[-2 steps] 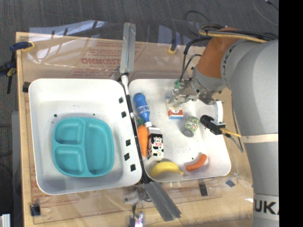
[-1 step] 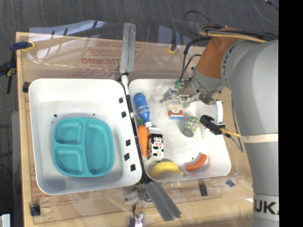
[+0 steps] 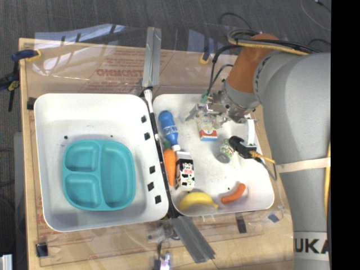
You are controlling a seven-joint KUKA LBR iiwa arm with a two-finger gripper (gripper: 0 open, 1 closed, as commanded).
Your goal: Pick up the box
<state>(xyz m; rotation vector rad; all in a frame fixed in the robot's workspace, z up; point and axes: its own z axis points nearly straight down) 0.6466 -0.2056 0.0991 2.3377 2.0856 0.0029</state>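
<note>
A small white box (image 3: 208,133) with red and blue print lies in the right bin (image 3: 260,198), near its far middle. My gripper (image 3: 209,115) hangs directly over the box's far edge, touching or nearly touching its top. The grey wrist and orange band rise behind it to the right. A second box (image 3: 185,173), white with black cow patches, stands near the bin's left wall, apart from the gripper.
The right bin also holds a blue bottle (image 3: 167,127), a carrot (image 3: 169,165), a banana (image 3: 197,200), a sausage (image 3: 233,193) and a small can (image 3: 226,151). A teal divided plate (image 3: 99,173) lies in the left bin (image 3: 48,108).
</note>
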